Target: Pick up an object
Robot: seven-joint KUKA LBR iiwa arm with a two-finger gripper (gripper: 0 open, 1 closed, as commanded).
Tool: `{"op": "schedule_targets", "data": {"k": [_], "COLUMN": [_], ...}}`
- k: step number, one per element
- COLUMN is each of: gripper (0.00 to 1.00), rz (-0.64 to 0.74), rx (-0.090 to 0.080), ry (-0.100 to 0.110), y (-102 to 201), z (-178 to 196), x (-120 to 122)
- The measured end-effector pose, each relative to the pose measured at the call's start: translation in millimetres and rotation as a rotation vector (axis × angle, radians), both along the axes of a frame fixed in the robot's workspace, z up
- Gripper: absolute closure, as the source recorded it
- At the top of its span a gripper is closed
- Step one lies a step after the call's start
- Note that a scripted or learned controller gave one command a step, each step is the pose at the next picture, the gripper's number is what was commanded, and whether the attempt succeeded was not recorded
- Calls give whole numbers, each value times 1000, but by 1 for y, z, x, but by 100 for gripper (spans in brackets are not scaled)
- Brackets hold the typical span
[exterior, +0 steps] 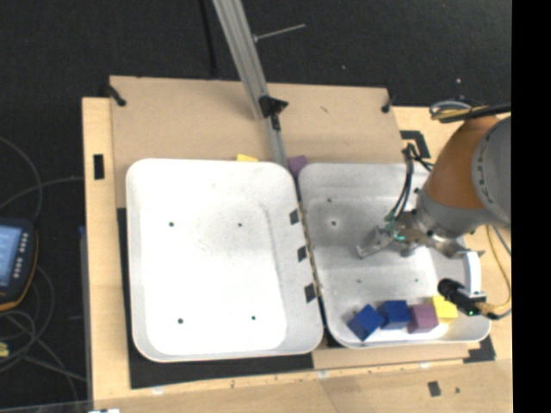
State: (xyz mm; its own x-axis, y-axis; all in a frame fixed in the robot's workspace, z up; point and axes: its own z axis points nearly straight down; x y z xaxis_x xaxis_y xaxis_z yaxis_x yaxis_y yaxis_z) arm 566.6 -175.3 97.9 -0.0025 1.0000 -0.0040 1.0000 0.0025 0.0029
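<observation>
Blocks sit along right bin's (344,188) near edge: two blue (365,321) (396,313), one purple (423,317), one yellow (445,308), touching in a row. My pincer (372,246) hangs over mid-bin, apart from them, nothing visible between its tips; spread or pressed together, cannot tell. Left bin (146,231) beside it on bench (189,119).

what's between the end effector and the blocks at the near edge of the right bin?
Camera view: only bare white bin floor separates the end effector from the blue blocks, purple block and yellow block.
</observation>
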Motion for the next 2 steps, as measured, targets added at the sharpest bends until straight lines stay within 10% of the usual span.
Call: {"op": "schedule_targets", "data": {"k": [1,2], "gripper": [0,0], "rz": [7,-5], "rx": [6,1], "ry": [-5,-1], "y": [98,80], "z": [104,-2], "x": [-39,-16]}}
